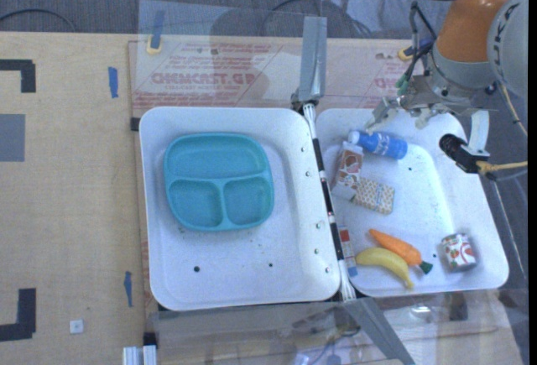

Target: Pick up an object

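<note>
We have lifted nothing yet: our pincer (409, 103) hangs over the right bin's (487, 225) far edge, its grip impossible to tell, just beyond the blue bottle (378, 143) lying inside.

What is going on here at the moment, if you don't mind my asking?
A grey and orange arm reaches in over the far edge of the right bin, its hand above the bin's far rim, near a blue bottle. The bin also holds a carton, a carrot, a banana and a can. The left bin holds a teal divided plate.
</note>
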